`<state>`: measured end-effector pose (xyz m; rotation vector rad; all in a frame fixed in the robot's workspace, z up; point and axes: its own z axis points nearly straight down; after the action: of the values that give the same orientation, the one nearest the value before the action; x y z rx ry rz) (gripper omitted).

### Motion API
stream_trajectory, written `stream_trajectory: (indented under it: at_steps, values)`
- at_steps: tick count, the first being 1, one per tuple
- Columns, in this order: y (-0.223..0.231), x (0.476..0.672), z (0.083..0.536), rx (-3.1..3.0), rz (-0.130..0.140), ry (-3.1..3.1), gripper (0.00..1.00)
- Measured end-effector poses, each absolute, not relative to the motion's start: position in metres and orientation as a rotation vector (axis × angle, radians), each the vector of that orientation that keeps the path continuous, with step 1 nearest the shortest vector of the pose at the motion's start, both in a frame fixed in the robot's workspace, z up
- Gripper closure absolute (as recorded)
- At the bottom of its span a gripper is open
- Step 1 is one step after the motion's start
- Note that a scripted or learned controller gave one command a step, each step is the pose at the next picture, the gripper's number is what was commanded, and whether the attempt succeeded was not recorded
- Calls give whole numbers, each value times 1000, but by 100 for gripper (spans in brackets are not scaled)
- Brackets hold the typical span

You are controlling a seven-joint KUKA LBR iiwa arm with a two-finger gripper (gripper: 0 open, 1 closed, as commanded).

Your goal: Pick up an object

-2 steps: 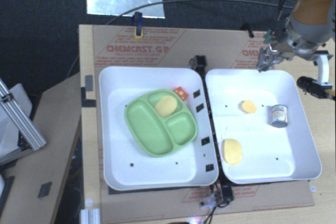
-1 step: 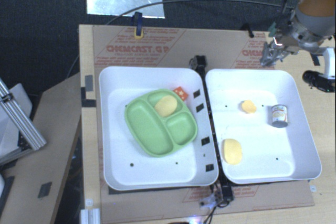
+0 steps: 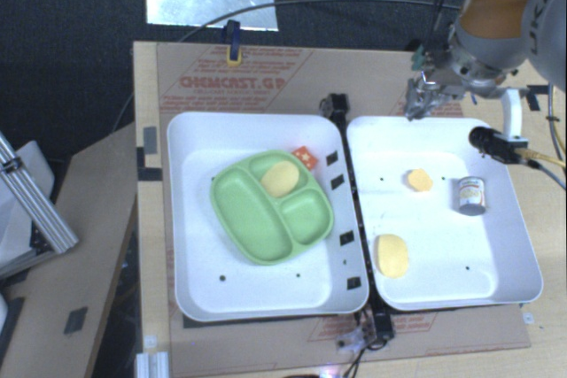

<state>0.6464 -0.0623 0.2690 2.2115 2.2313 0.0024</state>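
In the right bin (image 3: pixel 496 279) lie a small yellow piece (image 3: pixel 419 181), a larger pale yellow piece (image 3: pixel 392 254) near the front, and a small silver can (image 3: pixel 469 195) on its side. My gripper (image 3: pixel 420 104) hangs over the right bin's far rim, well behind the yellow piece, with nothing visibly between its fingers. In the left bin (image 3: pixel 204 279), a green divided tray (image 3: pixel 257 226) holds a yellow lump (image 3: pixel 281 179), and a small orange-red item (image 3: pixel 304 157) lies just behind the tray.
A black bracket (image 3: pixel 493 142) sticks in over the right bin's far right corner. Black clips run along the seam between the bins (image 3: pixel 347 190). A blue clamp (image 3: pixel 232 40) stands on the cardboard behind the left bin.
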Motion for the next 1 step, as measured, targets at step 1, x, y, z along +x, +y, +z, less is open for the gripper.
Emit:
stream_trajectory:
  at_steps: [1]
  values:
    - [-12,631,256,2212,1,2233,100]
